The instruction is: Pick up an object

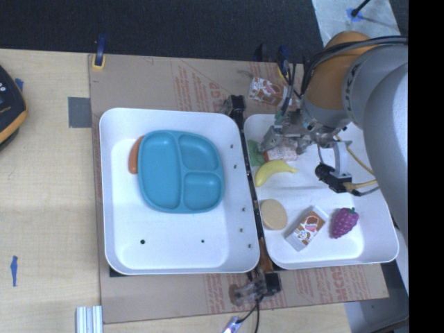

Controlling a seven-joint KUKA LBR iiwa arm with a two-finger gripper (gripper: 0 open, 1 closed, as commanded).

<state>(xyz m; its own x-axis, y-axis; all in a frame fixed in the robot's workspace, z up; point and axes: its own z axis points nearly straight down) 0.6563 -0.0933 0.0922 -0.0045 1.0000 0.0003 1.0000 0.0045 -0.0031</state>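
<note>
Camera view: the gripper (279,143) is down at the right bin's (374,255) far left corner, right above the banana (273,171). Can't tell whether it's got anything. Banana lies just toward the near edge from it, long axis running left-right, a green thing (254,155) tucked beside it.

You see a bulky grey arm (378,109) with an orange band (333,64), black cables (333,175) looping beside its metallic wrist.
</note>
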